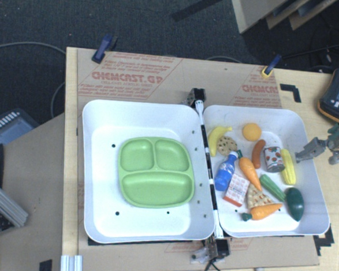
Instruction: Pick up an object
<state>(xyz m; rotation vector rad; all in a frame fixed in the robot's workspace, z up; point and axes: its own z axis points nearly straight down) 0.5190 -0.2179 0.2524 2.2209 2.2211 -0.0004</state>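
Observation:
The right white bin point(313, 188) holds a pile of toy foods: a banana point(217, 139), a cookie point(227, 145), an orange point(251, 132), a sausage point(257, 154), a small can point(273, 159), a corn cob point(287, 167), a blue bottle point(226, 171), two carrots point(249, 171) point(264, 211), a waffle wedge point(256, 197), a red-and-white packet point(235, 191), a green pod point(273, 187) and a dark green vegetable point(295, 203). My gripper point(320, 155) hovers over this bin's right rim, just right of the corn cob. It is open and holds nothing.
The left white bin point(93, 155) carries a green divided plate point(155, 173). A black hinge strip point(207, 163) runs between the bins. Blue clamps point(102, 48) point(271, 66) grip the board's far edge. An orange-and-black device point(338, 92) sits at the far right.

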